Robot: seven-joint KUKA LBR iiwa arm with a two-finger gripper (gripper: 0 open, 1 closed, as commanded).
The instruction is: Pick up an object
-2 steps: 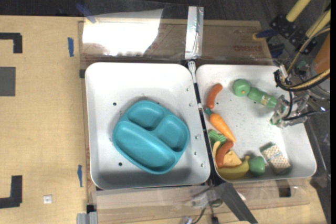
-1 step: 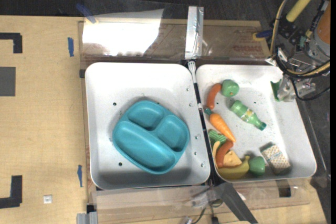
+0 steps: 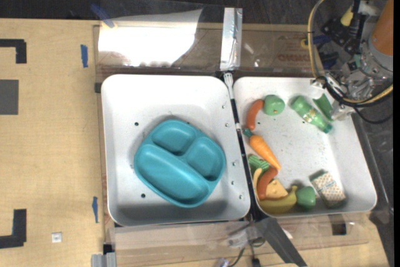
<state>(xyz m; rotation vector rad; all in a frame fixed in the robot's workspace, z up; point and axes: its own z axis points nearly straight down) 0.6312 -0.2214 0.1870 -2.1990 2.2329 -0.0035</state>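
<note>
Gripper (image 3: 340, 106) half-buried in cables at right bin (image 3: 365, 162) corner, finger state unreadable. Green bottle (image 3: 310, 113) beside it, long axis diagonal, upper-left to lower-right.

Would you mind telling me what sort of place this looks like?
Probably a robotics lab bench: two white bins side by side, toy food such as a carrot and a banana, and tape marks on the board.

Teal divided plate (image 3: 180, 162) lying in left white bin (image 3: 122, 97), toward 5 o'clock. Blue tape marks (image 3: 84, 55) on tan worktop (image 3: 47, 134) at 9 o'clock. Clear plastic sheet (image 3: 150, 40) at 12 o'clock.
</note>
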